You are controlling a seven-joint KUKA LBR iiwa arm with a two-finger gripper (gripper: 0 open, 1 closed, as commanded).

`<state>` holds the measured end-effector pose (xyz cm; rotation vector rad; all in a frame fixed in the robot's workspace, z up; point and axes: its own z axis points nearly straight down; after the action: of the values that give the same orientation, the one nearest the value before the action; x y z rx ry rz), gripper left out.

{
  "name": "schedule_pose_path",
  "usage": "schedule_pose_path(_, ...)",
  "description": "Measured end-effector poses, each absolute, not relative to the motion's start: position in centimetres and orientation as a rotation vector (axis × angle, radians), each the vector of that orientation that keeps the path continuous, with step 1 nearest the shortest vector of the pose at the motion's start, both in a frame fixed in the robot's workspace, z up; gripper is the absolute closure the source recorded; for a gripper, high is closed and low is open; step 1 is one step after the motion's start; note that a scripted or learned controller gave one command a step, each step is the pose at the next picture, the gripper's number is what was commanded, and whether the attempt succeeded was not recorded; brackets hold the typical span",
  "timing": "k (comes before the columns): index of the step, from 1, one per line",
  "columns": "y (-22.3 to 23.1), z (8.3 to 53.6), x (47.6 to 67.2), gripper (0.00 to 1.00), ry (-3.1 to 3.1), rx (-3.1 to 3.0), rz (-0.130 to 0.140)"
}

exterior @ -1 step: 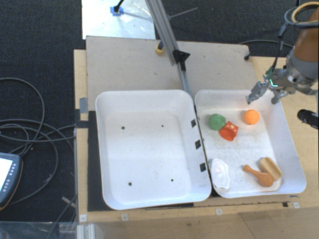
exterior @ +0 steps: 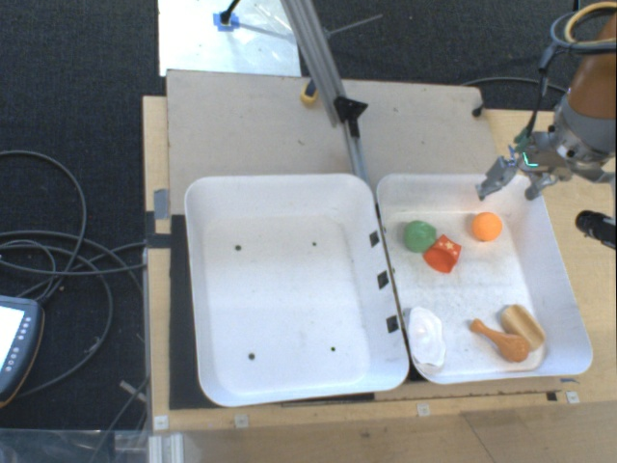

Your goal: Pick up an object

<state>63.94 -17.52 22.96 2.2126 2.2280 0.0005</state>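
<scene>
pincer [exterior: 513, 183]: I see it spread open, nothing between the fingers, hanging over the top edge of the right bin [exterior: 559, 258].
nearest target: orange ball [exterior: 487, 226], just below and a bit left of the pincer, lying loose on the bin floor.
my worry: it's round, so if I come down off-centre it probably rolls away.
crowding: green ball [exterior: 418, 235] touches the red block [exterior: 442, 254]; a finger could snag both.
far stuff: white cloth [exterior: 426, 336], wooden drumstick [exterior: 500, 340] and tan block [exterior: 523, 324] hug the bottom rim, awkward for me.
left bin [exterior: 280, 287]: nothing to grab there.

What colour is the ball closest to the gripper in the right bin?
Orange. The ball lies in the right bin, just below the gripper; the camera view shows it clearly.
</scene>
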Motion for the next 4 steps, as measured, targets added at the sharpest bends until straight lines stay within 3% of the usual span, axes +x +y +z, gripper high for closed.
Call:
schedule_pose_path(3,-18.5,9.0,64.7,0.0,2.227,2.219,-0.003)
schedule_pose_path(4,-18.5,10.5,64.9,1.0,2.224,2.211,0.004)
